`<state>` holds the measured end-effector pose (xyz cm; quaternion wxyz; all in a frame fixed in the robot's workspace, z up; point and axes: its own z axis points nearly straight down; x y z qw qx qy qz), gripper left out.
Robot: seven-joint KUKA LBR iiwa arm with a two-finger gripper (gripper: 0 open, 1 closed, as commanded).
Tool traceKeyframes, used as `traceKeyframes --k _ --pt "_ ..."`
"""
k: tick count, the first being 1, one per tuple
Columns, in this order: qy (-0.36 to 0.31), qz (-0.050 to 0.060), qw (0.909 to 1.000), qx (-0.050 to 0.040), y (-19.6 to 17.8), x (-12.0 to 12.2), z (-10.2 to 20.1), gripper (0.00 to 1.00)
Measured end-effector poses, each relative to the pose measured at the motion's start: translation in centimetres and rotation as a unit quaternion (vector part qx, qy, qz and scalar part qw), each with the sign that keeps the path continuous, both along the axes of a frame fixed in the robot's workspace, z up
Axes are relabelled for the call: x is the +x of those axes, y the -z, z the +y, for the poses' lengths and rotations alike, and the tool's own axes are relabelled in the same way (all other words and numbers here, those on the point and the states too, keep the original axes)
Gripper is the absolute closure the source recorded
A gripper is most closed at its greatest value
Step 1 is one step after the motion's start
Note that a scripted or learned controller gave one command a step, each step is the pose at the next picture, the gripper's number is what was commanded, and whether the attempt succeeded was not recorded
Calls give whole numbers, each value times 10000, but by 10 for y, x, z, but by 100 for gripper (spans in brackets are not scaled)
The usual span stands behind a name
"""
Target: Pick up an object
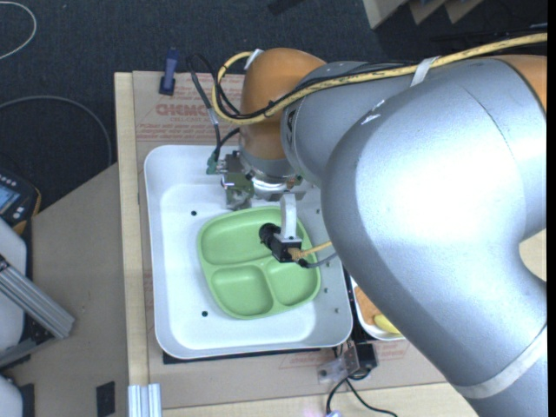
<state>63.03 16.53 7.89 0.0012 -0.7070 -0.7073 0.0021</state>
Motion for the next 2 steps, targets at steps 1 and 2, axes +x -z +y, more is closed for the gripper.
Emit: traceKeyframes --k 1,2 --pt "2 -24 10000 6 -6 0 3 100" --pt "1 -27 10000 7 -16 0 3 100"
